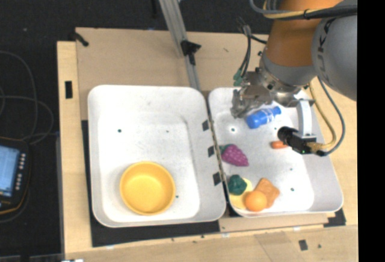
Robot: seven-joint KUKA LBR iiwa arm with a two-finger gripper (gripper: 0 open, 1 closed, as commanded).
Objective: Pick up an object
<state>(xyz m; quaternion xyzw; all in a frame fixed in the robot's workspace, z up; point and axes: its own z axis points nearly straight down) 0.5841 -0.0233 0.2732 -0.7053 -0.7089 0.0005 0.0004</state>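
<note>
Blue plastic bottle (263, 117) lies just beside my gripper (245, 102), positioned low for approach; whether it grips, I cannot tell.

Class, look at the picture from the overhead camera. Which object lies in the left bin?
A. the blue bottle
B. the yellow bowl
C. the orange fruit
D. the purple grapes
B: the yellow bowl sits in the left bin, toward its near end, while the purple grapes, the blue bottle and the orange fruit all lie in the right bin.
</note>
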